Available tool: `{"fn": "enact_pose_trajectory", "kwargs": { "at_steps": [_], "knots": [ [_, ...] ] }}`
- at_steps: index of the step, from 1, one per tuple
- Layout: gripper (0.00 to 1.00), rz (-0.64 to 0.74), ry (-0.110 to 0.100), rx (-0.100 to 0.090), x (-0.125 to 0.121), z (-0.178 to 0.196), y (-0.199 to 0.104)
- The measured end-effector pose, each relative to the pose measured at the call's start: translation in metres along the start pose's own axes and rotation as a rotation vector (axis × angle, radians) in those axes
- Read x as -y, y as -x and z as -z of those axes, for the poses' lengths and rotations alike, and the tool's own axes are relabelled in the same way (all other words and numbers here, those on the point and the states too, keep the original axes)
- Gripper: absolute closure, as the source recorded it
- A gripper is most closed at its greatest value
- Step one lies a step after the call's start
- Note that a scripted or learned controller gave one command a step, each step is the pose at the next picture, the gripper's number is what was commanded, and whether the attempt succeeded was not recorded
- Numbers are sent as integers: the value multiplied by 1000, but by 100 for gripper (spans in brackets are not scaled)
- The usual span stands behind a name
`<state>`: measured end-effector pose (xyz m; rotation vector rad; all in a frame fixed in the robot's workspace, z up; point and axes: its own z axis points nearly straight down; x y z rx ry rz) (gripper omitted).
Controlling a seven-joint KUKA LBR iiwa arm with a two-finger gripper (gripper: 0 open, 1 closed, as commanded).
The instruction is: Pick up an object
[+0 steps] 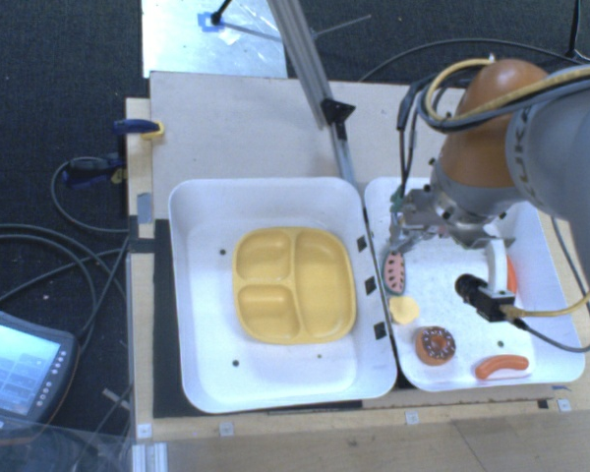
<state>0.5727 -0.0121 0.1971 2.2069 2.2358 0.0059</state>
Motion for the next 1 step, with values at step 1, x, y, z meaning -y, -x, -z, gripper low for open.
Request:
{"fn": "enact_pose_trajectory", "kwargs": {
  "at_steps": [1],
  "knots": [
    [100, -1, 1, 0, -14, 19, -53]
  ]
}}
